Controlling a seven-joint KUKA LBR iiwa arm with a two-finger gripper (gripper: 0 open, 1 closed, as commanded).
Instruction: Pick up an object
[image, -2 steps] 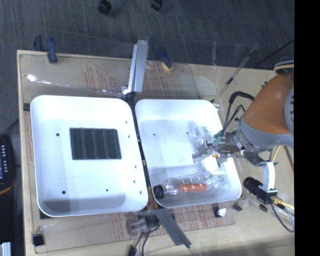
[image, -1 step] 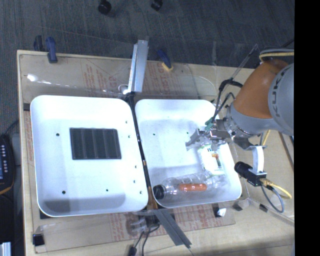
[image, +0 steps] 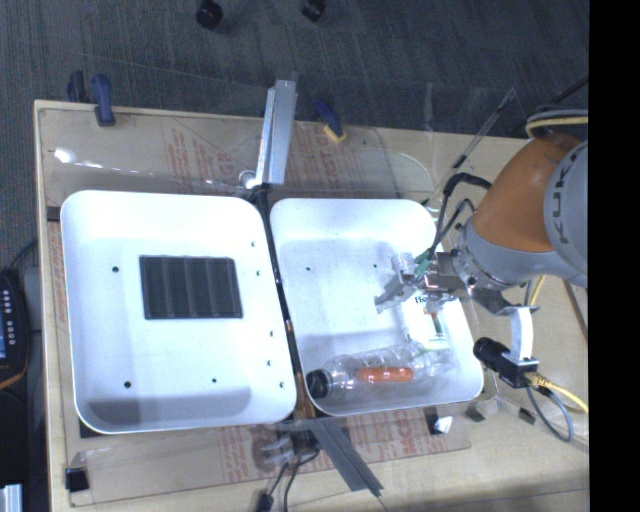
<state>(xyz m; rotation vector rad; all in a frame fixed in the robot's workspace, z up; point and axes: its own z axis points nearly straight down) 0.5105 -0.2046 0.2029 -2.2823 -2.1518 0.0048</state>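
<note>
A clear plastic bottle (image: 385, 370) with a black cap and an orange piece inside lies on its side along the front wall of the right bin (image: 330, 230). A dark grey ribbed rectangular panel (image: 190, 287) lies flat in the left bin (image: 100, 380). My gripper (image: 412, 308) hangs over the right side of the right bin, just behind the bottle and apart from it. It is open, with nothing between its fingers.
The two white bins stand side by side on the bench, split by a dark divider (image: 280, 300). A grey metal bar (image: 275, 130) stands behind the bins. Blue clamps (image: 100, 95) hold the board's far edge.
</note>
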